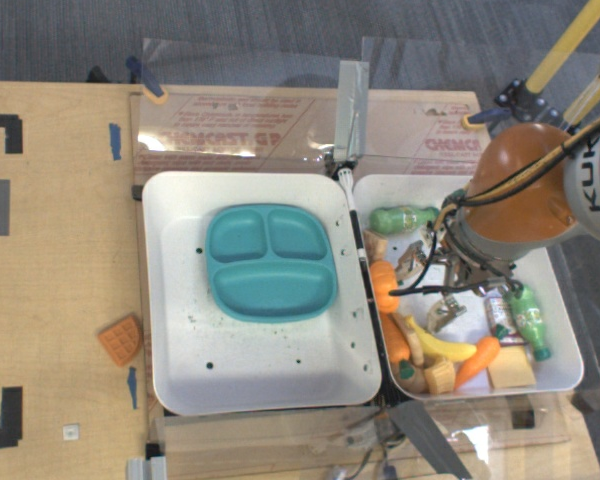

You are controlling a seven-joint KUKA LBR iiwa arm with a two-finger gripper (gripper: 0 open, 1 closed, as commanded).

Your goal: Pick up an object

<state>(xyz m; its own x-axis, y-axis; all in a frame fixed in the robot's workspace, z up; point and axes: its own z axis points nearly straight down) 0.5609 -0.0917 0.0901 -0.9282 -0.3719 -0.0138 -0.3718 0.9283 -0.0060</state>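
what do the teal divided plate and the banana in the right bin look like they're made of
Teal divided plate: likely moulded plastic or silicone, with a smooth matte surface, even colour and soft rounded compartment edges.
Banana: probably toy plastic, given its uniform bright yellow and slight sheen, though the view is too small to be sure.

Orange-banded grey arm [520, 183], black cables

What the arm covers and the frame cuts

The arm [525, 183] runs off the right edge and its orange band hides the upper right part of the right bin [570, 353] — the gripper [442, 303] below it is a tangle of dark parts and cables, too cluttered to read. The green bottle [402, 218] at the bin's top is partly covered, and the small pieces beside the banana [442, 345] are too small to name.
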